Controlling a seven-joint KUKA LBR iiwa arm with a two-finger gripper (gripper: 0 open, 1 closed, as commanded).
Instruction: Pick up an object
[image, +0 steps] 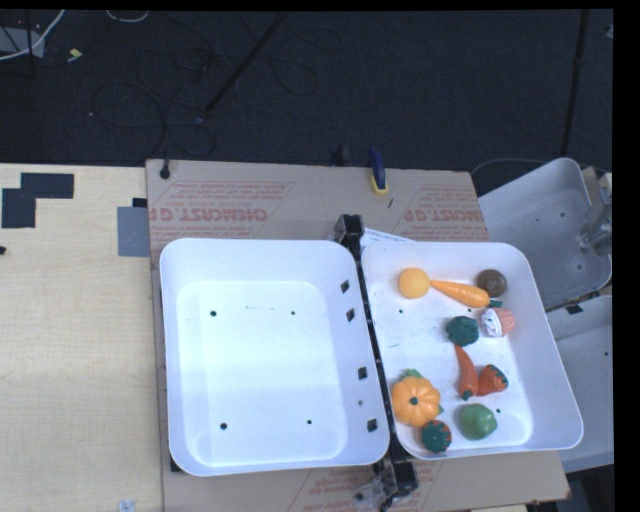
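Target choice: orange ribbed pumpkin toy (415, 399), lying in the right white plastic bin (560, 400) near its front left corner; a judgement only, since the task names no single object.
Neighbours: small red-and-green round toy (435, 436) touches it in front; green rounded toy (477, 421) sits just beside that.
Easier alternative: yellow ball-shaped toy (413, 283) near the bin's back, with bare floor on its left, though the orange carrot toy (460, 293) touches its right.
Approach: come straight down over the chosen toy's middle, closing across its narrow width, and stay clear of the centre wall where the bins meet.
Risk: rounded toys may roll or squirt out; the crowded cluster invites pinching two at once.
Claw: whether apart or together cannot be told.
Left white plastic bin (260, 360): alongside, touching the right one.
Hard to read: brown round toy (490, 282), dark green lump (462, 330) and white-and-pink piece (495, 322) are too small to identify; red toys (480, 378) overlap.
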